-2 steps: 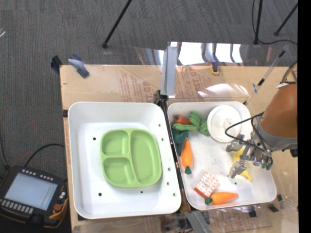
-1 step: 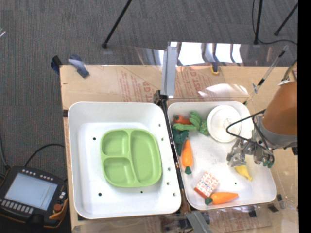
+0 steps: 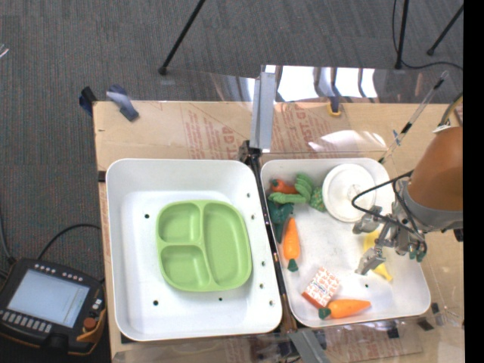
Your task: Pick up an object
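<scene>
gripper [image 3: 376, 254] is hung low over the right bin's [image 3: 412, 297] right edge; whether it is open or closed cannot be told. a yellow object [image 3: 382, 271] is seen just beneath, its long axis slanted toward the near-right corner.

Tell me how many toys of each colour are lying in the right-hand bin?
Orange carrots: 3
Green leafy toy: 1
White plate: 1
Orange-and-white box: 1
Yellow piece beneath the gripper: 1
Total: 7
</scene>
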### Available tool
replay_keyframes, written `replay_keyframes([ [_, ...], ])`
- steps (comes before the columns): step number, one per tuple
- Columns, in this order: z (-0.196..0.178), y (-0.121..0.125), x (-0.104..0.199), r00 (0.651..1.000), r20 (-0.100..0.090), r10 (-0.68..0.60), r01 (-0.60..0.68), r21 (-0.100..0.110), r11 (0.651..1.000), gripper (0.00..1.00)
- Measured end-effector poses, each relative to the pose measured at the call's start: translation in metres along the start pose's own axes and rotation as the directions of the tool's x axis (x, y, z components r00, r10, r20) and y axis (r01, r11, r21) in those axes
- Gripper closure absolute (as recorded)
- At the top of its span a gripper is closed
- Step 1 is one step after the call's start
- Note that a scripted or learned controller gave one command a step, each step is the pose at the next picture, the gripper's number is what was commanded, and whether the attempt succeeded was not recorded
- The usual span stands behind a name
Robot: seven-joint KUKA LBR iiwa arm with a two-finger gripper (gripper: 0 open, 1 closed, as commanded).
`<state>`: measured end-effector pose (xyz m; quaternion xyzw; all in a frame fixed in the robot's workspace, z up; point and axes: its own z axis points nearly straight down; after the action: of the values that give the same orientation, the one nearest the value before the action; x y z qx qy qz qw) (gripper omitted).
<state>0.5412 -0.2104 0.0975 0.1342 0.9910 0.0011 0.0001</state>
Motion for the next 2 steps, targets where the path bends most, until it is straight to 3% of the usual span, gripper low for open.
replay_keyframes([
  [1,-0.0102,0.0005,-0.0009,1.0,0.002,-0.002,0.002,0.0,1.0,1.0],
  [2,-0.0096,0.0007,-0.0006,1.0,0.001,-0.003,0.003,-0.001,1.0,0.0],
])
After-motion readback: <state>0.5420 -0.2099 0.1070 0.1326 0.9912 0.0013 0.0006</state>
